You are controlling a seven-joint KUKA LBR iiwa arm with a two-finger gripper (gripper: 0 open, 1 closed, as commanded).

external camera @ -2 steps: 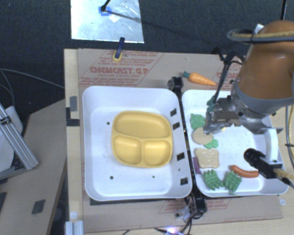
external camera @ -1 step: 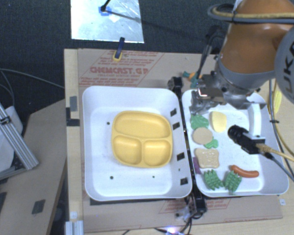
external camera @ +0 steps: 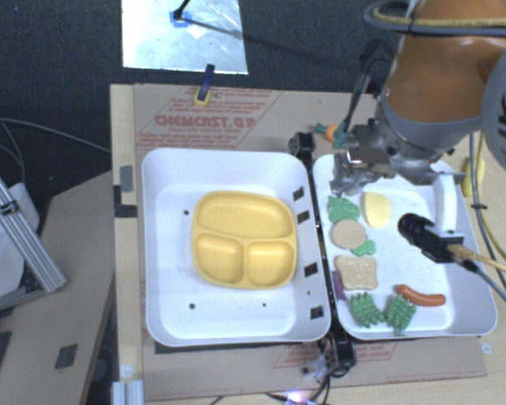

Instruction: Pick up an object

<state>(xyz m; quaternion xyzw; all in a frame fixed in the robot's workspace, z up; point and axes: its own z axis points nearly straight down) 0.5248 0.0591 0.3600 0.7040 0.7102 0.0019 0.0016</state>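
In the camera view my gripper [external camera: 349, 180] hangs over the far left corner of the right bin [external camera: 476, 306]. Just below it lies a green leafy toy [external camera: 341, 208], with a pale yellow slice [external camera: 376, 209] to its right. Toward the front come a round tan biscuit [external camera: 348, 234], a small green piece [external camera: 366, 248], a toast slice [external camera: 356, 271], a red sausage [external camera: 420, 296] and two green ridged pieces [external camera: 365, 310] [external camera: 400, 311]. I see nothing held in the gripper.
The left bin [external camera: 164, 226] holds a yellow divided plate [external camera: 243, 239]. A small purple piece [external camera: 339, 286] lies by the wall between the bins. The arm's orange band [external camera: 455, 32] looms over the right bin's far side.
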